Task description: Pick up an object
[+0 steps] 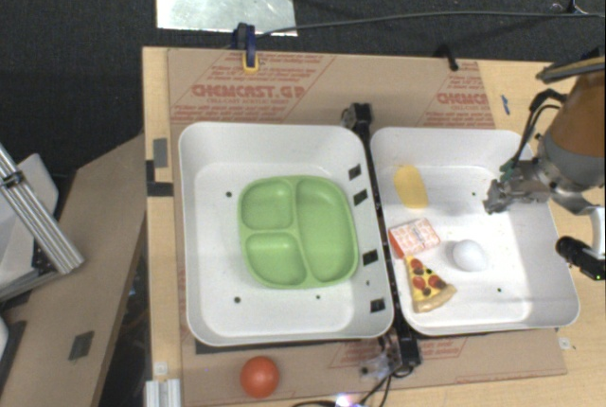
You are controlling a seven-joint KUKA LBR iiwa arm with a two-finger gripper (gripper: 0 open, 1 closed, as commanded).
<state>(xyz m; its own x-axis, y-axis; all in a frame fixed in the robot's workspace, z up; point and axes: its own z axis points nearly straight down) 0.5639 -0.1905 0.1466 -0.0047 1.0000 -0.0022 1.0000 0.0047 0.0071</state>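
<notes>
The arm was cut off at the right edge, and its gripper (499, 197) was too dark and small to tell how it was set; nothing could be seen in its hold. It hung over the right bin (530, 306), near the far wall. A white egg (467, 255) lay below it, beside a pizza slice (429, 283), a pink box (414, 236) and a yellow block (410, 185).

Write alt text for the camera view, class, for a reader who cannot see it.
A grey robot arm's gripper hangs over the right white bin, which holds a yellow oblong block, a white egg, a pink patterned box and a toy pizza slice. The left white bin holds a green divided plate.
</notes>
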